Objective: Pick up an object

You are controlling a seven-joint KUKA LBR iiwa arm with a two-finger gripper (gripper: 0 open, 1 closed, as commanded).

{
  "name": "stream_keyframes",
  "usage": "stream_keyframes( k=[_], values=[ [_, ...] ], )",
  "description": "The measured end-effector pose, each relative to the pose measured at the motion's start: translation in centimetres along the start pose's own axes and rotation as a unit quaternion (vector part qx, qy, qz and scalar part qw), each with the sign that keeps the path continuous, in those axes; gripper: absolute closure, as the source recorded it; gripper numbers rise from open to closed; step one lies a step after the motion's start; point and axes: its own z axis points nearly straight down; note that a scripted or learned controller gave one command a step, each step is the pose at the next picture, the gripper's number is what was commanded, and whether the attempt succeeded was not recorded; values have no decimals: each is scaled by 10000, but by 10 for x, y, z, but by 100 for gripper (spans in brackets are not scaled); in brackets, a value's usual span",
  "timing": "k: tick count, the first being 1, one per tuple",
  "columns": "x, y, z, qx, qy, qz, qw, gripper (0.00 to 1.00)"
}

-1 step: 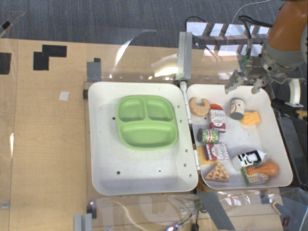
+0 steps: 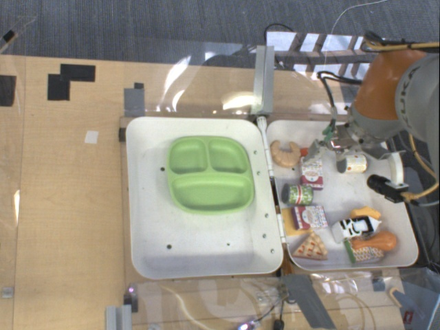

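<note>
Your pincer [image 2: 328, 139] sits low over the right bin's [image 2: 411, 253] upper part, but whether it is parted or closed you cannot tell. The pickable toy food crowds that bin: a croissant [image 2: 284, 152], a small carton [image 2: 312, 173], a green can [image 2: 300, 195], a pizza slice [image 2: 311, 247]. The left bin [image 2: 148, 249] holds a green divided plate [image 2: 209, 174], likely as the drop place.

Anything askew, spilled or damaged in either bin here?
Nothing stands out. The green divided plate lies flat in the left bin. The toy foods, including a croissant and pizza slice, lie jumbled in the right bin, none spilled over.
</note>
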Motion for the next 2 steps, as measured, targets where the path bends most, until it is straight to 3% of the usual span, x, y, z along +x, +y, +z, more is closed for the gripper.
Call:
stream_keyframes(
  k=[1,2],
  values=[
    [36,-20,25,-25,-1,7,10000,0],
    [36,-18,14,-45,4,-3,10000,100]
  ],
)
